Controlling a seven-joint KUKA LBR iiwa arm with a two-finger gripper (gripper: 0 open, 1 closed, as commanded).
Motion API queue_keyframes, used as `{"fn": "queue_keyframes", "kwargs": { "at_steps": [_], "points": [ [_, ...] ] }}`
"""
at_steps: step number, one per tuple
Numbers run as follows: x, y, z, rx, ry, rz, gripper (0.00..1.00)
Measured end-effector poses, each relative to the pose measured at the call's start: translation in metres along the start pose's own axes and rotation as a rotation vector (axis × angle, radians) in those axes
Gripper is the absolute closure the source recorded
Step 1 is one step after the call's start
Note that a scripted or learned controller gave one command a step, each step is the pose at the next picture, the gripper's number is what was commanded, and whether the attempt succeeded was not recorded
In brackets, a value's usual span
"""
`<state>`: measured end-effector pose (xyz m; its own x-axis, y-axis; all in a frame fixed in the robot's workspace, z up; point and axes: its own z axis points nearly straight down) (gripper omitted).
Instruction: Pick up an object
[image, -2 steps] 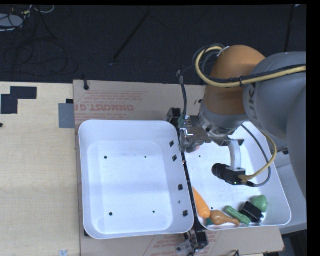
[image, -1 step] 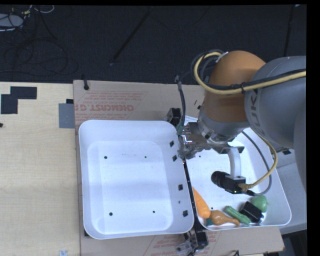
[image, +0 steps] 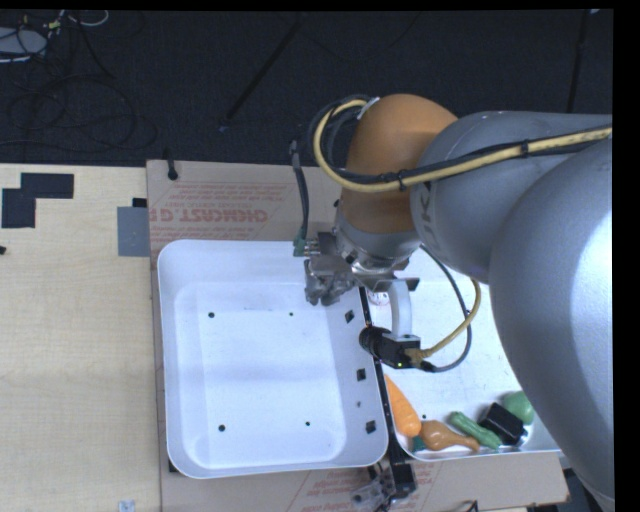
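1. The gripper (image: 322, 284) hangs just right of the frame's centre, over the upper right corner of the left bin (image: 176, 330), close to the wall it shares with the right bin (image: 455, 385). From this slant I cannot tell whether it is open or closed, and nothing can be seen in its grasp.
2. The floor of the left bin below and to the left of the gripper looks bare, apart from a few small dark dots.
3. The things to pick lie the other way, down and to the right of the gripper, across the dividing wall, bunched in the lower corner of the right bin.
4. Nearest is an orange carrot-shaped piece (image: 402, 404) just beside the divider. Its long axis runs from upper left to lower right, steeply, almost along the divider.
5. Next to its lower end lies a shorter orange piece (image: 442, 435).
6. Further right come a green elongated piece (image: 472, 430), a black block (image: 503, 422) and a rounded green piece (image: 517, 405), all close together.
7. As I judge it, the coming move turns on crossing the divider toward the lower right. The carrot-shaped piece is the closest target, and a grip across its narrow width looks most promising, though the wall beside it leaves little room.
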<state>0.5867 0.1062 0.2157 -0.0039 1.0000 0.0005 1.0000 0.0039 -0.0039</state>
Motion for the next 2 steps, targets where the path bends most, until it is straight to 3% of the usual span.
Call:
{"fn": "queue_keyframes", "kwargs": {
  "at_steps": [1,2],
  "points": [
    [-0.0169,0.0462,-0.0309,-0.006,-0.001,0.002,1.00],
    [-0.0164,0.0442,-0.0390,0.000,-0.003,-0.003,1.00]
  ]
}}
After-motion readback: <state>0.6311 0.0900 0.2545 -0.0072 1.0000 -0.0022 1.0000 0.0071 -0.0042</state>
